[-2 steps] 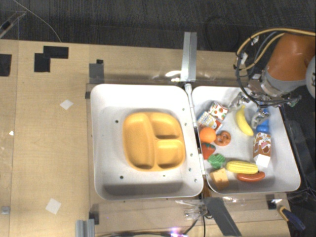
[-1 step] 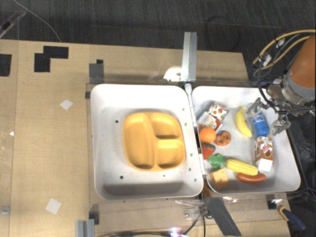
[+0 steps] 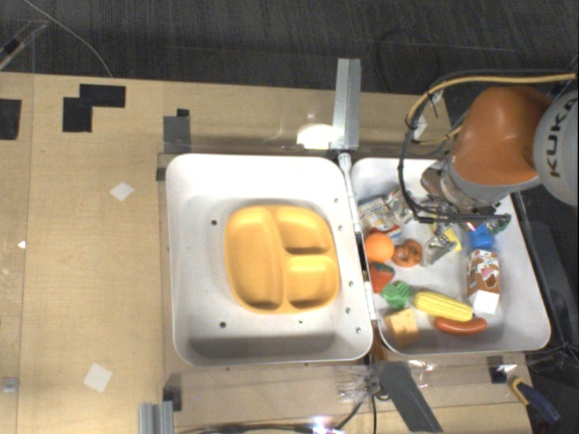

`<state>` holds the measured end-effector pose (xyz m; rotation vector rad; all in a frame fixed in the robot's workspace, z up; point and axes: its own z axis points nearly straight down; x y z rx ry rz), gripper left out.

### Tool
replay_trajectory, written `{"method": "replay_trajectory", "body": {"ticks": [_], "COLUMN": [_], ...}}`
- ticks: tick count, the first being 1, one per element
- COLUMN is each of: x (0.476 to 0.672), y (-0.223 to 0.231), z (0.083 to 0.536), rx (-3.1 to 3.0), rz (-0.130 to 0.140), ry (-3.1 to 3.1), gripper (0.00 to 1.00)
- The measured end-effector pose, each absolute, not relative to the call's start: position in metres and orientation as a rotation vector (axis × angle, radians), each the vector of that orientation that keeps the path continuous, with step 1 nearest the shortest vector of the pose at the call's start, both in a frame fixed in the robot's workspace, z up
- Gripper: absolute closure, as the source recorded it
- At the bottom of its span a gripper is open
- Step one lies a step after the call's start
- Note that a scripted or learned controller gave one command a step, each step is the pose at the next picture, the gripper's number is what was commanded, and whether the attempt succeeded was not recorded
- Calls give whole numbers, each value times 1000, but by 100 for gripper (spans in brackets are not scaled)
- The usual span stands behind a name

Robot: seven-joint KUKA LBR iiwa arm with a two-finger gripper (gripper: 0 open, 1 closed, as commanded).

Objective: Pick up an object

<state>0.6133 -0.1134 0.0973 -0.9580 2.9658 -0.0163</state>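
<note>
The right bin [image 3: 534, 319] holds several toy foods. An orange ball [image 3: 380, 245] and a brown round piece [image 3: 409, 253] lie at its left side, with a red strawberry [image 3: 380, 277] and a green piece [image 3: 395, 292] below them. A yellow corn cob [image 3: 443, 306], a red sausage [image 3: 460, 325] and a tan block [image 3: 403, 324] lie near the front. A brown bottle [image 3: 482, 274] and a blue piece [image 3: 482, 238] sit to the right. My gripper [image 3: 443, 242] hangs low over the bin's middle, beneath the orange band [image 3: 496, 138], just right of the brown piece.
The left bin [image 3: 194, 324] holds a yellow divided tray [image 3: 279, 256]. A crinkled clear wrapper [image 3: 384, 211] lies at the right bin's back left. A metal post [image 3: 346, 107] rises behind the wall between the bins. Cables loop off the wrist [image 3: 416, 129].
</note>
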Motion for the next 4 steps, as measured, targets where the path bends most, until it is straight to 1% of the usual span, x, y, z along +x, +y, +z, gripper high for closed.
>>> {"method": "replay_trajectory", "body": {"ticks": [1,2,3,4], "x": [591,592,655,636], "y": [-76,-129,-132,-126], "z": [191,90,89,89], "rx": [-1116,-327,225,373], "rz": [-10,-4,14,10], "ry": [2918,3110,3218,3148], "gripper": [0,0,0,0]}}
